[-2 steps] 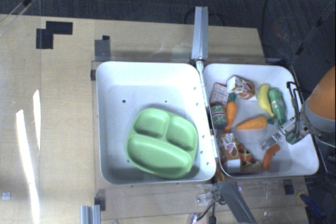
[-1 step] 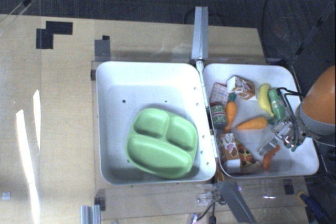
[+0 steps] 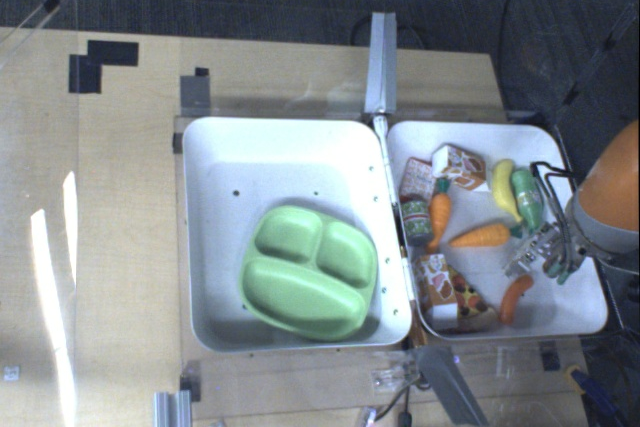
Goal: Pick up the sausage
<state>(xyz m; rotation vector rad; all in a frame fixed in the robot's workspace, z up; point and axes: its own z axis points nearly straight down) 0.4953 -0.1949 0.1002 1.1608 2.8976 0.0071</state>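
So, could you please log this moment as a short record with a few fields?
target: sausage, lying loose near the front of the right bin
gripper: low over the right bin, just above and right of the sausage
near the target: large carrot, small carrot, food boxes
left bin: holds a green divided plate

Reddish-orange sausage [image 3: 514, 299], lying slanted, right bin's near corner.

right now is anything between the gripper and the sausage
Nothing visible. The gripper sits in the right bin just above and right of the sausage, with bare bin floor between them. The large carrot lies to the left, off that path.
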